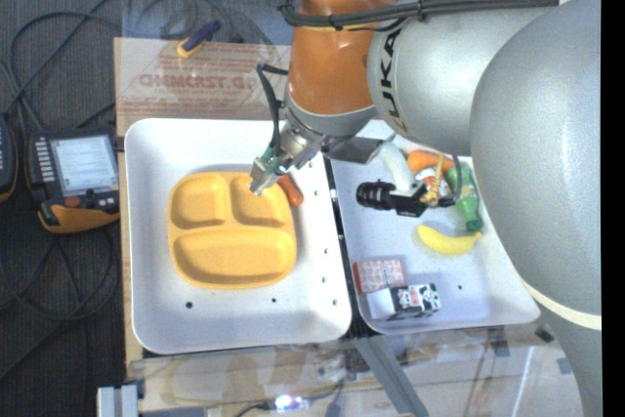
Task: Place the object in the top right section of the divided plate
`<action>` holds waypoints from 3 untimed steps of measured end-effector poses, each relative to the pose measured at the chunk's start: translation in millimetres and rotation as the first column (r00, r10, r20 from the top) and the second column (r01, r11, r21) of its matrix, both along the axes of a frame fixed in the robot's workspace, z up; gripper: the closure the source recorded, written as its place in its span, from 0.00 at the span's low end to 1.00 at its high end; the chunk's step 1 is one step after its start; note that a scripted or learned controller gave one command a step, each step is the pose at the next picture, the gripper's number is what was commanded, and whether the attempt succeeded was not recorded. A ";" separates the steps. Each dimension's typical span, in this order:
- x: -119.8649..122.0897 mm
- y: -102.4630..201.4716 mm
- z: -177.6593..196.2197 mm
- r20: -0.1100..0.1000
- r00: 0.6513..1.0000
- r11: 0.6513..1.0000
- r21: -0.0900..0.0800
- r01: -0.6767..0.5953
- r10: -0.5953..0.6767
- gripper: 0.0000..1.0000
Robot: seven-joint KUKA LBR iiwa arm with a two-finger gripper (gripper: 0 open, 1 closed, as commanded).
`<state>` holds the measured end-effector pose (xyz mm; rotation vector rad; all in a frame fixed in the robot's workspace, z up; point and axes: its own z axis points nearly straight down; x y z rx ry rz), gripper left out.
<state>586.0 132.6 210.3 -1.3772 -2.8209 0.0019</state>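
Grey arm [508, 112] reaches down; gripper [266, 177] sits over the top right section of the yellow plate [229, 254], grip state indeterminate. Orange piece [292, 191] lies against that section's right rim; placement judged unfinished.

The divided plate [232, 231] looks smooth matt plastic, the white bin [156, 308] glossy plastic, the banana [447, 240] shiny.

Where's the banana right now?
In the camera view, the banana lies in the right-hand bin, toward its right side, just below a green item and up and to the right of a red box.
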 end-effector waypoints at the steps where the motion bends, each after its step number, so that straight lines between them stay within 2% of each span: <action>1: 0.0 0.0 0.0 0.000 1.000 1.000 0.000 0.000 0.000 0.00; 2: -32.7 28.6 -112.4 0.011 0.989 0.989 0.005 0.145 -0.145 0.00; 3: 30.2 40.9 -116.8 -0.022 0.929 0.929 -0.006 0.370 -0.370 0.00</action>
